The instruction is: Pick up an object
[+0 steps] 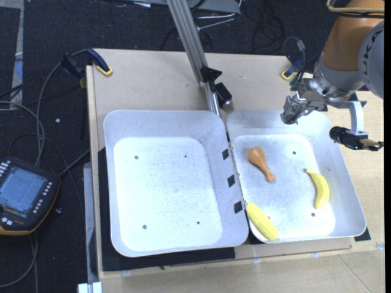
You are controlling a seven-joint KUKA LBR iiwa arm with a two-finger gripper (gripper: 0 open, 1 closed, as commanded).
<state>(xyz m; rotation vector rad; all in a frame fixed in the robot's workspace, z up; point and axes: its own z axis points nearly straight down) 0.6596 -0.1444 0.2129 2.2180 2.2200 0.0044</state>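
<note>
Gripper (292, 116) hovers over right bin's (348, 182) far rim; you can't tell its state. Drumstick (261, 163), banana (319, 188), corn (262, 221) lie inside.

A robotics lab: a plywood table (153, 78) clamped at its corners carries two white bins (122, 133), a teach pendant (21, 194) (screen lit) lies on dark carpet among loose cables (36, 127), and an aluminium camera mast (189, 32) rises behind.
</note>
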